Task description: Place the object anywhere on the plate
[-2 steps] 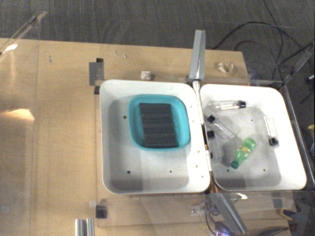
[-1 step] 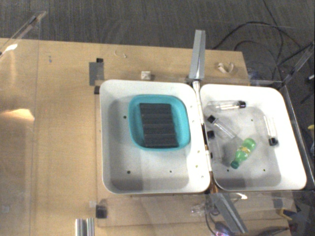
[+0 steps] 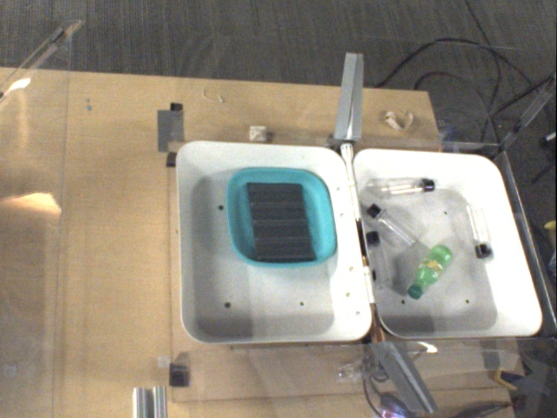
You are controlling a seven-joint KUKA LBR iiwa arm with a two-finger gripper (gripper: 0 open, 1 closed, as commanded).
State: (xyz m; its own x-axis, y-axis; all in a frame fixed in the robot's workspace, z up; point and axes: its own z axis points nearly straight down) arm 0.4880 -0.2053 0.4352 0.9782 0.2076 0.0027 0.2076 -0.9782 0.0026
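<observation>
- Two shallow white bins sat side by side on the desk [image 3: 96, 259], and from my remote station I read them as a source side and a goal side.
- The left bin [image 3: 200, 312] carried the plate [image 3: 324, 225], a teal squarish dish with a dark ribbed insert in its middle. It lay toward the far half of that bin, flat and unobstructed, which I judged left an easy drop zone from above.
- Nothing rested on the plate, so I judged the task not yet started.
- The right bin [image 3: 513, 312] held the loose things: a clear vial [image 3: 402, 185] near its far wall, a second clear tube [image 3: 393, 230] with a dark cap lying at an angle, a green bottle [image 3: 432, 270] tilted on its side near the middle, and a slim tube [image 3: 477, 230] along the right wall.
- I took the green bottle as the likeliest object to move; it lay just beside the angled tube, so a grasp there risked nudging both.
- As for the gripper, I could not tell its state.
- A grey metal post [image 3: 352, 98] stood behind the seam between the bins.
- The desk was pale wood with glare on its left; beyond it lay dark grey carpet [image 3: 218, 16], with black cables [image 3: 452, 55] trailing at the far right.
</observation>
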